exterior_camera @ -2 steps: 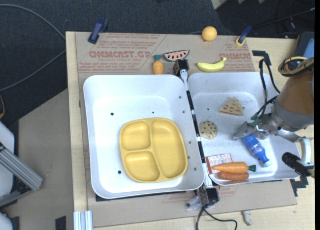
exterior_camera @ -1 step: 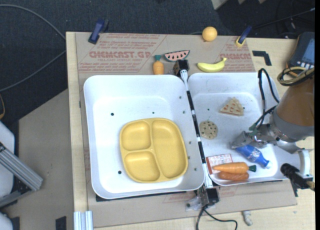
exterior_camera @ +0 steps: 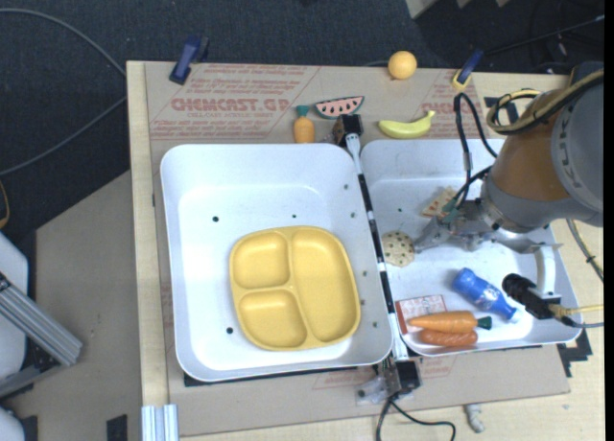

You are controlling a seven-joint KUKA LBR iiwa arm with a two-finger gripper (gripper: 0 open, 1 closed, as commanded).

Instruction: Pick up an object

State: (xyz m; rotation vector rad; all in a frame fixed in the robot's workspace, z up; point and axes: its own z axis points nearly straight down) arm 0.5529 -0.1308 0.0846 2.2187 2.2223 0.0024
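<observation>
A: Where is the grey two-finger gripper (exterior_camera: 451, 225)?
B: Low in the right shallow white bin (exterior_camera: 422, 166), between a tan cracker-shaped toy (exterior_camera: 439, 204) and a round speckled cookie toy (exterior_camera: 397, 248).
A: Is its claw apart or together?
B: I cannot tell.
A: What else lies in that bin?
B: A blue plastic bottle (exterior_camera: 482, 294), an orange toy carrot (exterior_camera: 441, 321) and a red-orange sausage-shaped toy (exterior_camera: 448, 338) near the front wall.
A: And the left white bin (exterior_camera: 192, 190)?
B: It holds a yellow three-compartment plastic plate (exterior_camera: 293, 288).
</observation>
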